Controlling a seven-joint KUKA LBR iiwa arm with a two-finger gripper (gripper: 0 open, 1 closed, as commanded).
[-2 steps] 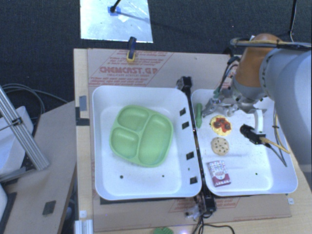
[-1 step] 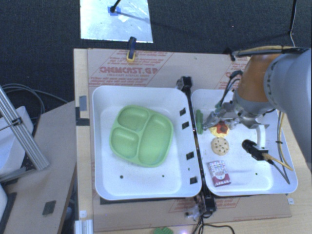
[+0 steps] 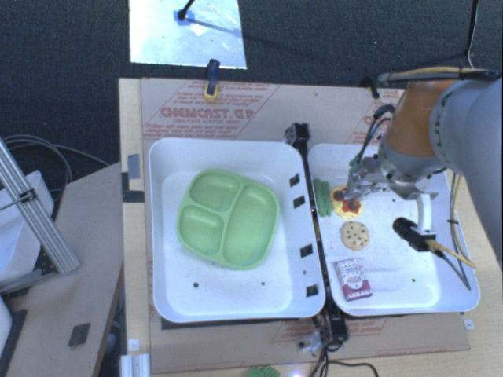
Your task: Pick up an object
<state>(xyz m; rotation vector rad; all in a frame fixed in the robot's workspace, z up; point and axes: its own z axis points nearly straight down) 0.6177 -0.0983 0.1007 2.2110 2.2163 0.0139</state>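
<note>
Low over the right bin point(image 3: 409, 285), the hand point(image 3: 352, 188) points down at about 10 o'clock of that bin's floor, below the arm's orange band and smooth grey casing. Whether the hand is clenched or released I cannot tell from this angle. Just under its tip lies a small red-and-yellow piece point(image 3: 347, 206), lumpy in outline and glossy like moulded plastic. The hand partly covers it, and I cannot tell whether the two are touching.

At 9 o'clock of the hand a narrow green strip point(image 3: 322, 196), ridged along its length, lies close to the bin's left wall. At 6 o'clock of the red-and-yellow piece sits a round tan cookie point(image 3: 355, 235), flat and speckled with dark dots. Further toward 6 o'clock, near the bin's front rim, a small rectangular red packet point(image 3: 353, 279) lies flat with a pale printed face.

The left bin point(image 3: 169, 293) is shallow, white and smooth, with rounded corners. It holds a pale green plate point(image 3: 229, 219), a rounded square moulded into three compartments and turned slightly askew.

Both bins rest on the counter point(image 3: 236, 104), a tan sheet printed with red lettering. At 12 o'clock beyond it, a shiny, crinkled metallic sheet point(image 3: 189, 22) lies on dark, rough-looking flooring.
</note>
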